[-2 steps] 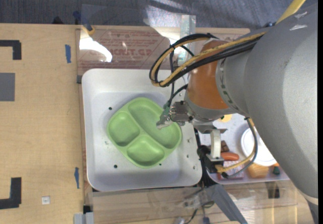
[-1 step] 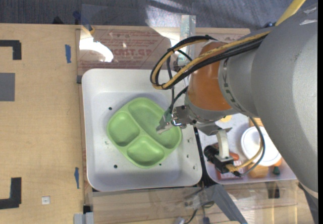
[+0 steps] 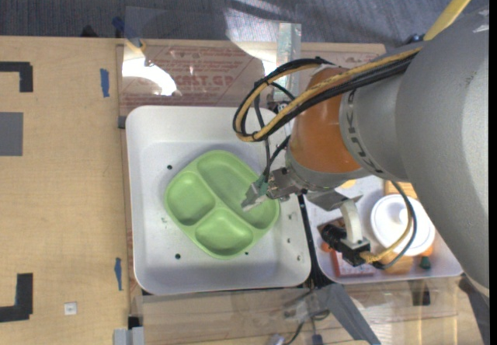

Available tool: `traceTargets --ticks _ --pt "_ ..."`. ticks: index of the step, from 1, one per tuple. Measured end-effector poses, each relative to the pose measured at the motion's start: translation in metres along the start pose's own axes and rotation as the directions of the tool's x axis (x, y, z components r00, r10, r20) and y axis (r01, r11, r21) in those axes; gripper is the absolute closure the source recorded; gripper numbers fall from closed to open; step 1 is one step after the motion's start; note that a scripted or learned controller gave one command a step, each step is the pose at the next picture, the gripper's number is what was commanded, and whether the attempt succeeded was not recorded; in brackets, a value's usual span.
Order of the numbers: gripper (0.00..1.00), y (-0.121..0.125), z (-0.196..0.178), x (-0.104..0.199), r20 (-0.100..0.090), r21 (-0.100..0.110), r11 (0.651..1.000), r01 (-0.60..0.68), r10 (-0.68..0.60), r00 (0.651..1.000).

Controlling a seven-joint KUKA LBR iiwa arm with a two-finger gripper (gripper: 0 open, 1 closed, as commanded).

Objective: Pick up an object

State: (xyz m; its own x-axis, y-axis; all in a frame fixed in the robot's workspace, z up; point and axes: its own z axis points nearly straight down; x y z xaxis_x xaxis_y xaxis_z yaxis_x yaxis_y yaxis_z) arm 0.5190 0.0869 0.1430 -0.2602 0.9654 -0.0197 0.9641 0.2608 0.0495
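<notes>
Gripper [image 3: 255,197] set over the right edge of the green divided plate [image 3: 210,200].

The plate is seen lying flat in the left bin [image 3: 147,134], its bulk spread leftward from the gripper — whether anything is gripped, or how far it is opened, cannot be told.

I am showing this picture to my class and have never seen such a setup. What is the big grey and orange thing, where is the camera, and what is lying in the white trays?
The grey and orange thing is a robot arm. It reaches in from the right. One fixed camera looks down on it at a slant. Its hand is low over a green divided plate that lies in the left white bin. I cannot tell whether it grips the plate. The right bin holds a white round lid or tub and other small things, partly hidden by the arm.
</notes>
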Motion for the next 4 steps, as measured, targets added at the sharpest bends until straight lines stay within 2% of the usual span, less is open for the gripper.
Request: traceTargets --ticks 1,2,3,4 --pt "0.00 -0.006 -0.056 0.081 -0.006 0.054 0.951 -0.303 0.304 0.953" --pt "0.00 -0.009 -0.099 0.097 -0.004 0.054 0.943 -0.329 0.329 0.944" --pt "0.00 -0.006 0.036 0.125 0.005 0.051 0.860 -0.508 0.508 0.861" --pt "0.00 0.047 0.044 0.132 0.013 0.057 0.805 -0.591 0.591 0.807"
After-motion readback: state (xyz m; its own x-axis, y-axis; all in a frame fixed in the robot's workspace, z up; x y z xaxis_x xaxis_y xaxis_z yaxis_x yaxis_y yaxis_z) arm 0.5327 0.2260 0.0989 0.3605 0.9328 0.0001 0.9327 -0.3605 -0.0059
